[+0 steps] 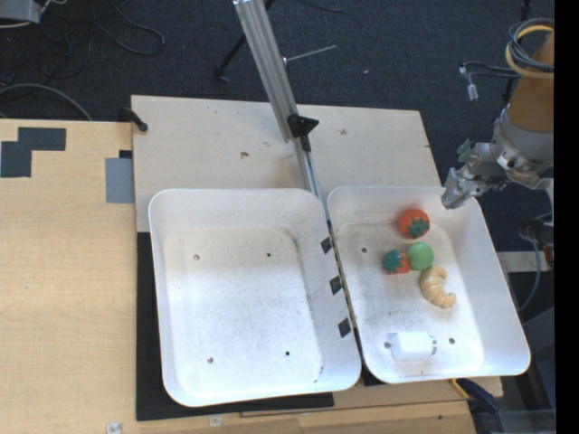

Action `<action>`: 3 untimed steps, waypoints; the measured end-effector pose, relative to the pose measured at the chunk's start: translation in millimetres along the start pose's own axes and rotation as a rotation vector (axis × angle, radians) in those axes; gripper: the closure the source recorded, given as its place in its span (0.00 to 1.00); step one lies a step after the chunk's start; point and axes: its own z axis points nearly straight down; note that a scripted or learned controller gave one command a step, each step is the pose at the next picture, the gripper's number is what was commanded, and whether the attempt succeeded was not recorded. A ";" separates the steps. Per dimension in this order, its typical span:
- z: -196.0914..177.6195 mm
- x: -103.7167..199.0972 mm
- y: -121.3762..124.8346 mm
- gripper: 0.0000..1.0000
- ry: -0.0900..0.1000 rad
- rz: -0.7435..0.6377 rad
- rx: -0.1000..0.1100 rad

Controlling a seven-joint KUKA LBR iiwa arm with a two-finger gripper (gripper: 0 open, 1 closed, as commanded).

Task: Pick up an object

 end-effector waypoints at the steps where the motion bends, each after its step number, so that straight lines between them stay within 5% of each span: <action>1: -18.7 -0.1 0.1 1.00 0.002 -0.001 0.004; 3: -11.8 95.0 -3.1 1.00 0.005 -0.002 0.008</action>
